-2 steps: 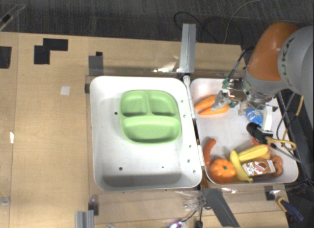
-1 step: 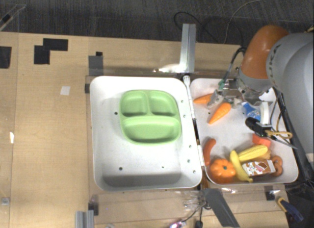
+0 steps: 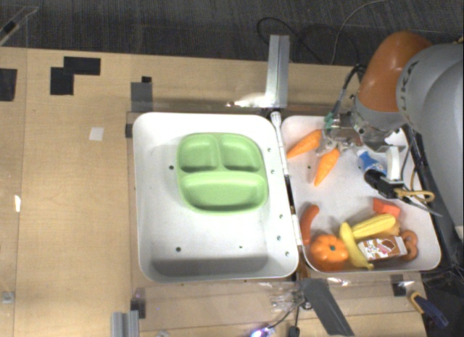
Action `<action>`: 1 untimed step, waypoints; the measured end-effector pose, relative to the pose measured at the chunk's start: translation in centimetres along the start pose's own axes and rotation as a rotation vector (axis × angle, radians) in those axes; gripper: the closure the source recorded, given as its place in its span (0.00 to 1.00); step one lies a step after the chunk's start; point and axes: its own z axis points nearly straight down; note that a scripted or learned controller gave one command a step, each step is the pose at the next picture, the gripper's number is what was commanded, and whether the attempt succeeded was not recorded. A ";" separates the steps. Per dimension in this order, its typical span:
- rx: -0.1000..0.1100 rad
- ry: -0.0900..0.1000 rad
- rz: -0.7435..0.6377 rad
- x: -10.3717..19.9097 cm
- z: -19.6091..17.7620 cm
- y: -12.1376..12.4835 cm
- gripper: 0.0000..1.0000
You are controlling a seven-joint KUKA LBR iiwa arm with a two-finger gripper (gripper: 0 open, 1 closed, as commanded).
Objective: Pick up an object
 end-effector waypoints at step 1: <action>0.007 -0.001 0.224 -0.2 -8.9 0.2 1.00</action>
